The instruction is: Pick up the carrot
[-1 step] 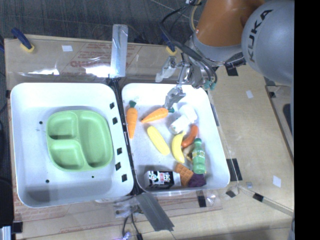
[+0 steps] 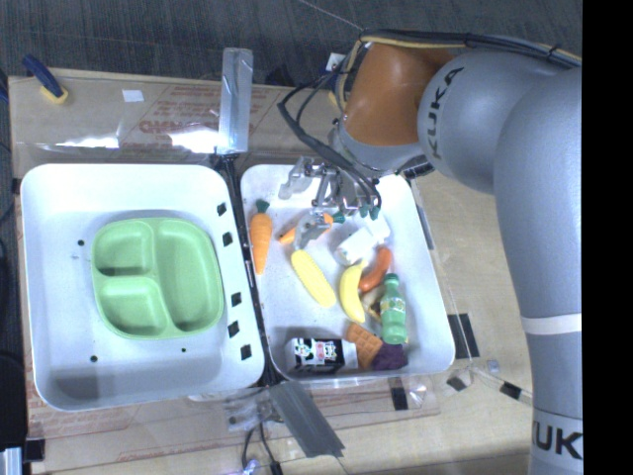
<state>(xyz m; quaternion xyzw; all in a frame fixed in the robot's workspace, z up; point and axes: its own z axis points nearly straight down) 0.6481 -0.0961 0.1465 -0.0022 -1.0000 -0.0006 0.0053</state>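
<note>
The carrot [image 2: 260, 241], orange with a green top, lies along the left wall of the right bin [image 2: 427, 265], its green end pointing to the back. My gripper [image 2: 318, 220] hangs low over the back middle of that bin, a short way to the right of the carrot and apart from it. A small orange piece [image 2: 288, 234] lies between the carrot and the gripper, close under the gripper's tip. The arm's wrist and cables hide the bin's back right corner.
Crowding the right bin are a yellow banana [image 2: 351, 291], a second yellow piece [image 2: 313, 277], a white block [image 2: 356, 243], a red pepper [image 2: 376, 268], a green bottle [image 2: 394, 311] and a black-and-white carton [image 2: 316, 352]. A green divided plate [image 2: 156, 275] sits in the left bin [image 2: 49, 206].
</note>
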